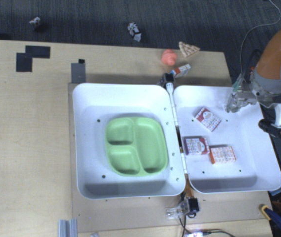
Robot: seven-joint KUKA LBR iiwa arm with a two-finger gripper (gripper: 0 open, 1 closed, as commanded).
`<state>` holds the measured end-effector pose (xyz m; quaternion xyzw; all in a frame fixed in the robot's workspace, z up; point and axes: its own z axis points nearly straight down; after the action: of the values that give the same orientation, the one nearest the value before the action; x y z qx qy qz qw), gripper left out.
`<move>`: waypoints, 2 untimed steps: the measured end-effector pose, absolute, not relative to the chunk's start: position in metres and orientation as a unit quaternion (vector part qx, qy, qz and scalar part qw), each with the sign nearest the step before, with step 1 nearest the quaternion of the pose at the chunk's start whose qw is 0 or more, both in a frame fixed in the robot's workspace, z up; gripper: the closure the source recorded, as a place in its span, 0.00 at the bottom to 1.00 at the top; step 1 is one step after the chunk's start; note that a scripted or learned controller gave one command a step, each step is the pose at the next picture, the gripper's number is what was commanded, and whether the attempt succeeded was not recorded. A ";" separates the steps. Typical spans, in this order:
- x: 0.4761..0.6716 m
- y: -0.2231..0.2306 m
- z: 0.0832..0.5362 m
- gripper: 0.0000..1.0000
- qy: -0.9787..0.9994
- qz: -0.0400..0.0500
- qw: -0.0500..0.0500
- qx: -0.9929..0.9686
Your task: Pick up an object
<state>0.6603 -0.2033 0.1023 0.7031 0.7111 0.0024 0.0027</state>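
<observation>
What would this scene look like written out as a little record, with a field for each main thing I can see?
left bin: holds a green divided tray
right bin: holds three small red-and-white packets
packet near gripper: tilted, lying apart from the other two
middle packet: beside the wall between the bins
third packet: close to the right of the middle packet
gripper: over the right bin's far right corner, nothing seen between its fingers
bench beyond bins: pink ball
</observation>
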 end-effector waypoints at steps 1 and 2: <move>0.660 -0.203 0.102 0.00 0.711 0.002 0.002 0.703; 0.584 -0.147 0.086 0.00 0.708 0.002 0.002 0.706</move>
<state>0.5840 -0.1466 0.0861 0.7062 0.7080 0.0018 0.0017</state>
